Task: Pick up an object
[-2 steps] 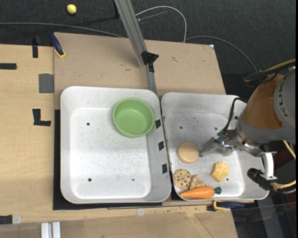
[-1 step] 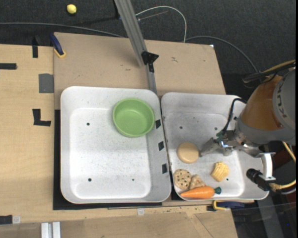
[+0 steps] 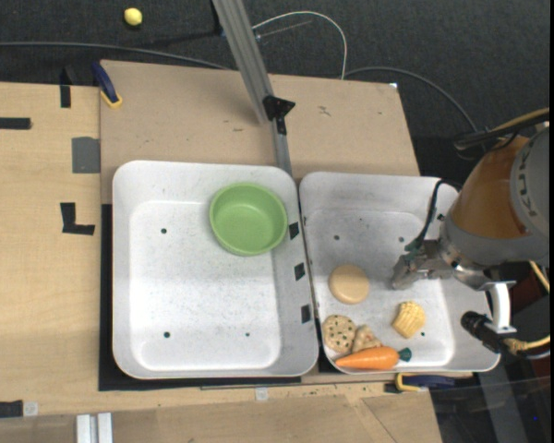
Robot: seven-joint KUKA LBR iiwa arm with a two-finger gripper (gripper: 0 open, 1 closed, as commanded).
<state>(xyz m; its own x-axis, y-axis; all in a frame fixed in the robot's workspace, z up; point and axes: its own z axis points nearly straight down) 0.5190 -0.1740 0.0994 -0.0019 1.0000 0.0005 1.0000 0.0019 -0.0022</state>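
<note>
- The grey arm (image 3: 503, 201), orange band above the wrist, reaches in from the right and bends down over the right bin (image 3: 369, 197).
- Its gripper (image 3: 412, 273) hangs low over the bin floor, right of the tan round piece (image 3: 350, 284) and above the yellow corn piece (image 3: 408, 319).
- The fingers are small and dark from above; I cannot tell their spread, and nothing is seen between them.
- The right bin also holds a cookie (image 3: 338, 331) and an orange carrot (image 3: 369, 359) against the front wall.
- The left bin (image 3: 157, 340) holds a green bowl (image 3: 248, 218), upright at its back right corner.
</note>
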